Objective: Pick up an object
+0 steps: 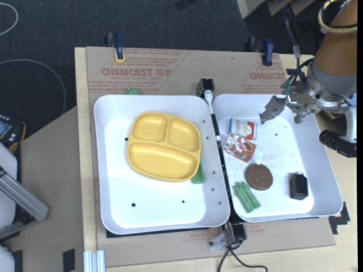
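The right bin holds several small items: a white and red packet, a second red packet just below it, a brown round disc, a green pod at the front and a black block at the right. My gripper hangs over the back of this bin, to the right of the packets and above them. Its two grey fingers are spread apart and open, with nothing between them.
A yellow divided plate lies in the left bin, with a green piece tucked at its right edge. A black ridge runs between the bins. Clamps hold the board at the back.
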Motion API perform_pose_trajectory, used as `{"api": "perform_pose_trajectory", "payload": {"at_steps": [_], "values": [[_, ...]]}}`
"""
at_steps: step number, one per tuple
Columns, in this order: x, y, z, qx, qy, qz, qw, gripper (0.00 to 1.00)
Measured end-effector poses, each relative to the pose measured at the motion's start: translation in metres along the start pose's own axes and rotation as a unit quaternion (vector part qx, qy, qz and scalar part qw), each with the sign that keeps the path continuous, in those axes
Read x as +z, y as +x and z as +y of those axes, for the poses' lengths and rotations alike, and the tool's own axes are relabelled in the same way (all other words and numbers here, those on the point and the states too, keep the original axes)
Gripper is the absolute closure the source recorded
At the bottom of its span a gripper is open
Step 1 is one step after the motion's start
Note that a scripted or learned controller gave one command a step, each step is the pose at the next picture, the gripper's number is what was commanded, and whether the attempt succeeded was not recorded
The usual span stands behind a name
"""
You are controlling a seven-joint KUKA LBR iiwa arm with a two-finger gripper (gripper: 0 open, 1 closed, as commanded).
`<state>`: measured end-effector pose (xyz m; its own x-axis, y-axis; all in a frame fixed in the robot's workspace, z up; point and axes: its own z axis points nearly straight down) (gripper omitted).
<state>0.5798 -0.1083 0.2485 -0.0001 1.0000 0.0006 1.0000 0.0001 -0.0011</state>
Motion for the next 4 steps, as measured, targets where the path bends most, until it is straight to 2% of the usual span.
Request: {"api": "perform_pose_trajectory", "payload": {"at_steps": [1,2,3,4], "values": [[0.113,0.006,-0.077,0.001,0.007,0.002,1.0,0.0],[0.165,0.017,-0.071,0.0,-0.001,-0.001,1.0,0.0],[0.151,0.016,-0.069,0.001,-0.006,-0.002,1.0,1.0],[0.151,0.016,-0.07,0.001,-0.005,-0.002,1.0,0.0]]}}
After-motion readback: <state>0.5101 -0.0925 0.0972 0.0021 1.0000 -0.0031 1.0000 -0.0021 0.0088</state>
